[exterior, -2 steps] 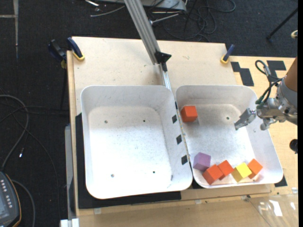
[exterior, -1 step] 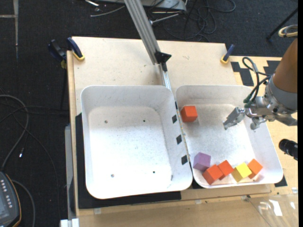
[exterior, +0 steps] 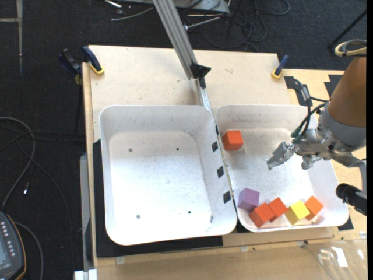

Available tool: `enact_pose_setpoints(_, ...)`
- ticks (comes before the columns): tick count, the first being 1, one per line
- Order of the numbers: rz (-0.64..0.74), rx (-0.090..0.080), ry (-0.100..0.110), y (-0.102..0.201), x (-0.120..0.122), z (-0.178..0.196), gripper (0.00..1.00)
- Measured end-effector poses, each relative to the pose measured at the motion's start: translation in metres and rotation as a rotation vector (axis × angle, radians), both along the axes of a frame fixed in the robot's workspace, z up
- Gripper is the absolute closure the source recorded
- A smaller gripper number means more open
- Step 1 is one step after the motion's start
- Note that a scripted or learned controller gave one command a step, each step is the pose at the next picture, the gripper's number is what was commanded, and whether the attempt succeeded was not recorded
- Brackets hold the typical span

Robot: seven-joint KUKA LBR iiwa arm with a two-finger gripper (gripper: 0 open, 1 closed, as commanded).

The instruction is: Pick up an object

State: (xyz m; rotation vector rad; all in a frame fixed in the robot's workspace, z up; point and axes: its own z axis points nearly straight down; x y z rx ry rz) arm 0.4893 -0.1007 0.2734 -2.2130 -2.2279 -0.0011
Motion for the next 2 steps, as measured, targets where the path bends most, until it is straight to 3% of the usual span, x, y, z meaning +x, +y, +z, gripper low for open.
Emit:
enact_pose_setpoints(1, 0.0, -0.001, 0.0, 0.029, 0.001, -0.002, 0.0)
enact_pose_setpoints(2, -0.002, -0.002, 0.0, 0.042, 0.019, -0.015, 0.0)
